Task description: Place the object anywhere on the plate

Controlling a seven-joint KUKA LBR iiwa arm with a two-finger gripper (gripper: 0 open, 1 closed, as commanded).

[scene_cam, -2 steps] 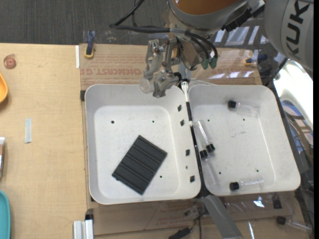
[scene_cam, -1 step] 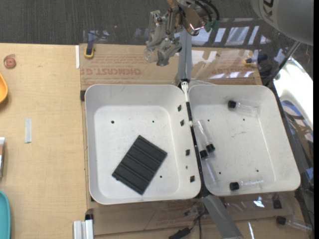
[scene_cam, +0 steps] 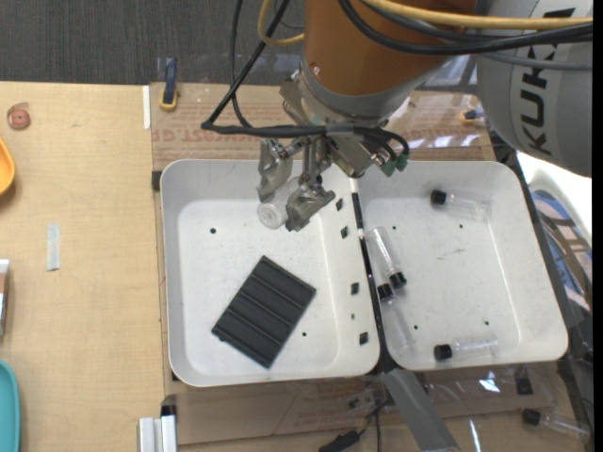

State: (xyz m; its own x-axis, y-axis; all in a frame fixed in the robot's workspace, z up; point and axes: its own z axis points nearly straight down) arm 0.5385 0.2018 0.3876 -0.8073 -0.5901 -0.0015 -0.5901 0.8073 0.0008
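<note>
Arm: the grey KUKA arm with its orange band (scene_cam: 377,26) reached in from the right and hung over the back of the left shallow white plastic bin (scene_cam: 179,281).
Gripper: the two-finger metal gripper (scene_cam: 283,210) pointed down at the upper middle of the left bin, with black and yellow cables looping above it.
Gripper state: a small clear plastic vial (scene_cam: 272,216) sat at the fingertips and appeared to be pinched between them; the view is cluttered there, so the grasp looked likely rather than certain.
Object: the clear vial was at the gripper's tips, over the left bin's floor, up and slightly right of the plate and apart from it.
Plate: a dark grey ribbed rectangular slab (scene_cam: 264,310) lay flat and turned at an angle on the lower middle of the left bin's floor, with nothing on it.
Right bin: the right shallow white plastic bin (scene_cam: 528,252) touched the left one along the middle divide.
Right bin contents: three more clear tubes with black caps lay there, one near the back (scene_cam: 456,202), one beside the divide (scene_cam: 384,264), one at the front edge (scene_cam: 465,349).
Bench: a pale wooden surface (scene_cam: 85,234) stretched to the left of the bins.
</note>
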